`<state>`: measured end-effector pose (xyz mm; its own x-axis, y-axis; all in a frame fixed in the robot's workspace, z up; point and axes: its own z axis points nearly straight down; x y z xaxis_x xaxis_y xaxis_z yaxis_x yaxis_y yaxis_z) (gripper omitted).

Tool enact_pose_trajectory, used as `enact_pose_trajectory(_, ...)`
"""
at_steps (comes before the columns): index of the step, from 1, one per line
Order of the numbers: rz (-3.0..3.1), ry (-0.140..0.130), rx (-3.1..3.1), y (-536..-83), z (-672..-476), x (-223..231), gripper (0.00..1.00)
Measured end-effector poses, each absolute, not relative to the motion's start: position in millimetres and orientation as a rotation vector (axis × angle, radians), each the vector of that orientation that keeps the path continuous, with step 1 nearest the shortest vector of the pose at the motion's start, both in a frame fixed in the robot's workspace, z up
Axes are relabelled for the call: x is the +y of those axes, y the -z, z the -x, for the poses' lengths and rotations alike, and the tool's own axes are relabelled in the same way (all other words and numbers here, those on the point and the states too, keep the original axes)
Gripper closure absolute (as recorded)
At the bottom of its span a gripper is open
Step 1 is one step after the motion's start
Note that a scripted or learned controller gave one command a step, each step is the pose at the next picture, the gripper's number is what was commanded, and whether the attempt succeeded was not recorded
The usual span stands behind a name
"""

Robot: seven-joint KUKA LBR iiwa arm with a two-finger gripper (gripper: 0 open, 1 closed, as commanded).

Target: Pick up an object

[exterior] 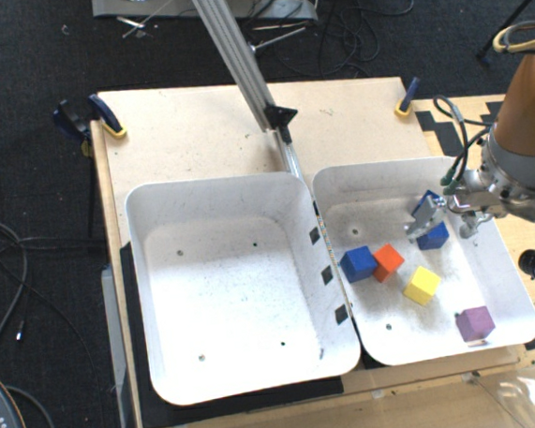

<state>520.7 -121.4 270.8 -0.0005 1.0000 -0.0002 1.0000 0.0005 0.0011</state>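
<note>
White bins (219,199), two; in the right bin I count two blue cubes (357,264), one orange (389,261), yellow (423,284), purple (475,323). My gripper (428,219) pinches the second blue cube (432,236).

The arm (527,127) was cut off by the right edge, and the gripper (429,213) partly hid a blue block (433,237).

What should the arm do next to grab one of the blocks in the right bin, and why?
Probably lower the claw straight down. It sits over a small blue block in the right bin, apart from the blue cube and orange cube that touch each other, so this one looks the easiest to take.
</note>
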Motion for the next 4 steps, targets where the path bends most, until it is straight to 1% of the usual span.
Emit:
enact_pose_trajectory(1, -2.22, -0.002, 2.222, -129.8, -547.8, -102.1, 0.0)
enact_pose_trajectory(2, -2.218, -0.004, 2.216, -143.5, -548.7, -104.4, 1.0)
enact_pose_trajectory(3, -2.22, -0.004, 2.219, -142.6, -548.4, -103.1, 0.0)
enact_pose_trajectory(4, -2.218, -0.006, 2.219, -152.5, -549.0, -102.8, 1.0)
